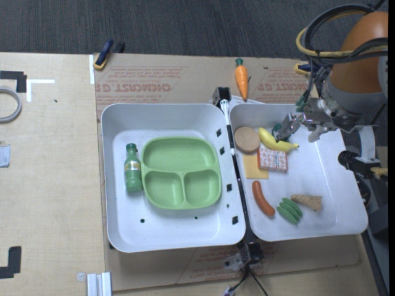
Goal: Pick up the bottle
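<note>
- Bottle (132, 168) is seen lying in the left bin (117, 227), along its left side, just beside the green divided plate (182, 171); green body, cap toward the far end.
- Gripper (287, 127) is seen over the far part of the right bin (345, 221), close above the banana (276, 140); nothing is seen held.
- Whether it is open or closed cannot be told; too small and cluttered.
- Step judged: approach not yet made, bottle untouched.
- Next move judged: arm to be carried across the divider to the left bin, past the plate, then lowered over the bottle's body.
- Bottle and gripper are well apart, in different bins, with the plate between.
- Risk judged: plate rim close beside the bottle, little room on that side.
</note>
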Controlling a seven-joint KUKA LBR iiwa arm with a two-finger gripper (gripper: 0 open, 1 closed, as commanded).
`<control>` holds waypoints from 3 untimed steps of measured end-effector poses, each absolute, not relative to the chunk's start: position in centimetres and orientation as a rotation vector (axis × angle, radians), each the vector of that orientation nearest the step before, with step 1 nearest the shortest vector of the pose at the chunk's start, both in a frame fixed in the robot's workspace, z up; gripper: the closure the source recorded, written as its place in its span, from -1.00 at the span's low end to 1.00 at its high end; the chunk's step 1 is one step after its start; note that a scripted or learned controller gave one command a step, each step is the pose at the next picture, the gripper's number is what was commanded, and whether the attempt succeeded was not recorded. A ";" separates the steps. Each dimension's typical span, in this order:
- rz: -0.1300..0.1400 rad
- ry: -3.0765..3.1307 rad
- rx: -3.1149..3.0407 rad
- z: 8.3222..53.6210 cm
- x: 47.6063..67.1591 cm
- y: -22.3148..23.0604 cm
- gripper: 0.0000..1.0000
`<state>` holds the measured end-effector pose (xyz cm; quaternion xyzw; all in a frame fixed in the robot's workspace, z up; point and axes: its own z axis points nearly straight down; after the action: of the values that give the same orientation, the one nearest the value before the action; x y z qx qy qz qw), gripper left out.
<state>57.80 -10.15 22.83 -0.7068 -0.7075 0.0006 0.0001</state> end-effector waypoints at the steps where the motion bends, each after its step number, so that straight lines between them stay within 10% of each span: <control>1: 0.001 -2.043 -2.385 9.2 48.7 -13.1 -1.00; 2: 0.002 -2.039 -2.389 10.1 48.6 -13.2 1.00; 3: 0.003 -1.871 -2.523 19.2 47.7 -4.5 1.00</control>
<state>47.71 -4.52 19.18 -0.8032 -0.5957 0.0009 0.0005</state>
